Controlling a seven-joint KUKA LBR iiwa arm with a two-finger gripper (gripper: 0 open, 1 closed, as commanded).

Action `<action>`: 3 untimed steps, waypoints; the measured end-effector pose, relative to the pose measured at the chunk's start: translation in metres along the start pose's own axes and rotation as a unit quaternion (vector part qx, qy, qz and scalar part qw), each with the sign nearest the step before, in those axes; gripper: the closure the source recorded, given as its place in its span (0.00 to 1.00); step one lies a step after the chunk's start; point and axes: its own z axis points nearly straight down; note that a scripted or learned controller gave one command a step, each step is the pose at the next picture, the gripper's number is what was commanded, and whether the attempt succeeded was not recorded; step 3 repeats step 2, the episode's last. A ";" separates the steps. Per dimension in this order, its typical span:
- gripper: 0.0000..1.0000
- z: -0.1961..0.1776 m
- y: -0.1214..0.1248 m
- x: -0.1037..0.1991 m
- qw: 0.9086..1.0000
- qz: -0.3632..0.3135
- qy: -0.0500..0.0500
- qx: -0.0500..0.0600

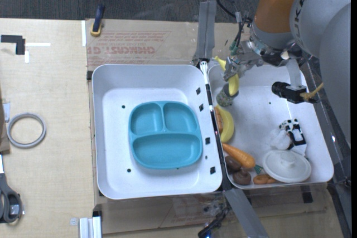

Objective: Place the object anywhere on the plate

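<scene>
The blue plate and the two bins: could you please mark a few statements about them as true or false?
1. The blue plate lies in the left bin. True.
2. A carrot lies on the plate. False: the carrot is in the right bin.
3. The plate has three compartments. True.
4. The gripper hangs above the plate. False: it is over the right bin, beside the banana.
5. A white lid lies in the right bin. True.

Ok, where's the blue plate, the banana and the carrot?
blue plate (165, 150): camera view, floor of its big compartment.
banana (226, 125): camera view, middle of its yellow curve.
carrot (240, 155): camera view, middle of its orange body.
</scene>
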 end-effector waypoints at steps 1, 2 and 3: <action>1.00 0.000 -0.037 0.076 1.000 0.022 0.001 0.000; 0.00 0.000 -0.037 0.076 1.000 0.023 0.001 0.000; 0.00 0.000 -0.037 0.076 1.000 0.023 0.001 0.000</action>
